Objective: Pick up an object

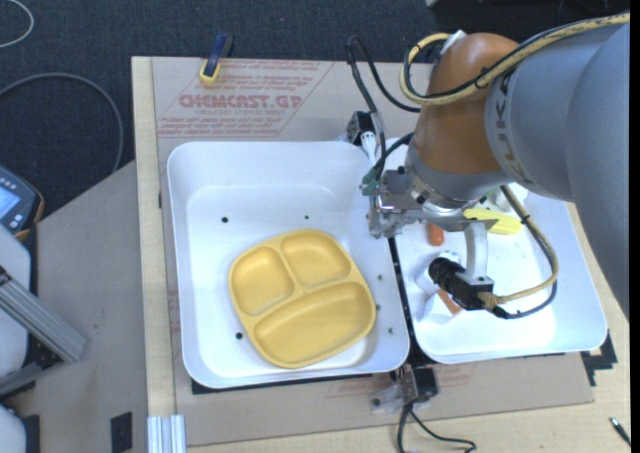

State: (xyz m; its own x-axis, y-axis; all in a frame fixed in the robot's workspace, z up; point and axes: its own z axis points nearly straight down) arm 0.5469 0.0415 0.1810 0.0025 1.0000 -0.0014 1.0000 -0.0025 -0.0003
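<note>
- A glossy yellow plastic plate (300, 296), rounded and moulded into three compartments, lies flat in the left bin (190, 201), which is smooth, white and shallow.
- A small orange piece (436, 235) lies in the right bin (565, 321), near the dividing walls.
- The metal pincer (385, 213) hangs over those walls, near the orange piece; I cannot tell whether it is open or closed.
- Flat brown cardboard (240, 101) with red print lies behind the bins.
</note>
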